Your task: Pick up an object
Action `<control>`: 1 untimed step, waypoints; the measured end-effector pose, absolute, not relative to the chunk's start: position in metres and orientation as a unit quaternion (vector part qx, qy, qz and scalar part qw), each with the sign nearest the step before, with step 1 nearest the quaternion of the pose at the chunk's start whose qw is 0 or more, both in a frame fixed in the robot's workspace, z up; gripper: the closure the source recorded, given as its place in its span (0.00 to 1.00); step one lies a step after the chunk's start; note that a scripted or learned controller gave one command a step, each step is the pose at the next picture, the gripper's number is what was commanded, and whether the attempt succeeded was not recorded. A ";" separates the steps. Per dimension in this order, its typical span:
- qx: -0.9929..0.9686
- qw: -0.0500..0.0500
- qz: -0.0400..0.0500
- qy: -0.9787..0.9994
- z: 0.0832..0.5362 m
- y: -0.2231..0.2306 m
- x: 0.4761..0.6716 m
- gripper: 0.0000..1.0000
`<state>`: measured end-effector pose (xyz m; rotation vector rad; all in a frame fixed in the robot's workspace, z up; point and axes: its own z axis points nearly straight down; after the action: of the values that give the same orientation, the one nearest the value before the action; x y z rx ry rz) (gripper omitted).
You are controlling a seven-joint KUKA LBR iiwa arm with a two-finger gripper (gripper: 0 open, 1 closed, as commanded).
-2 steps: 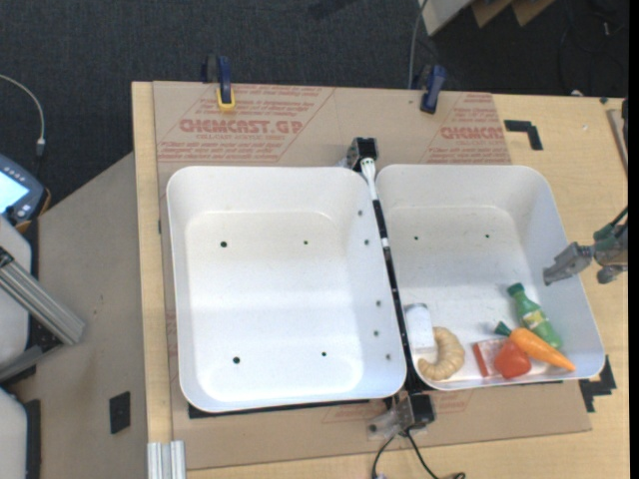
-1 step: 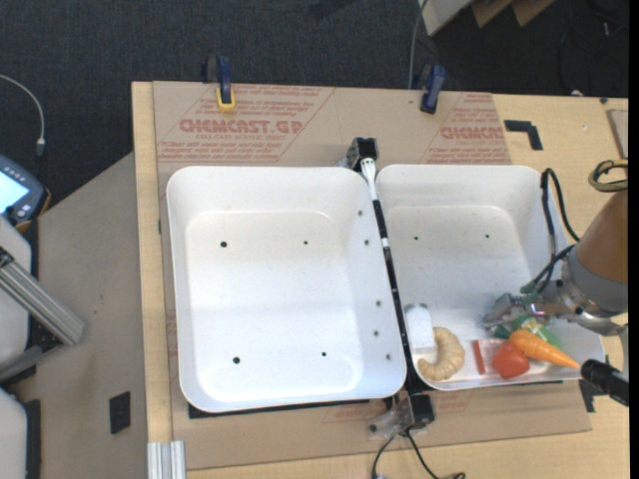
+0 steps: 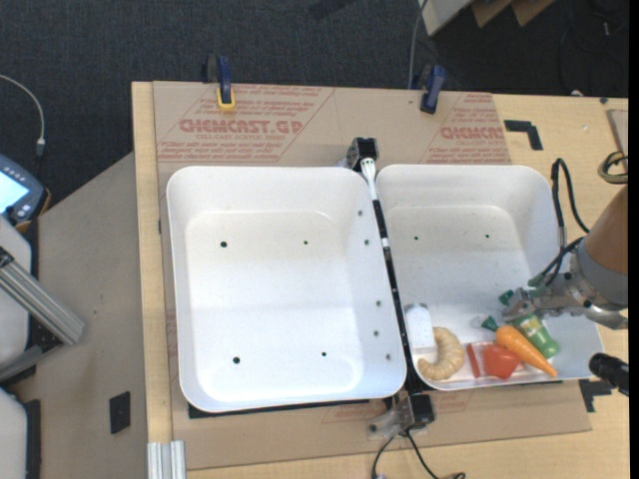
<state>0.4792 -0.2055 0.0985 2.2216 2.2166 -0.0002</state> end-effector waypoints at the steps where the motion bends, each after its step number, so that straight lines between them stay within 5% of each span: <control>1: 0.704 0.006 0.004 0.710 0.224 -0.155 0.493 1.00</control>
<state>0.4932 -0.1552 0.2243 2.2041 2.2211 0.0134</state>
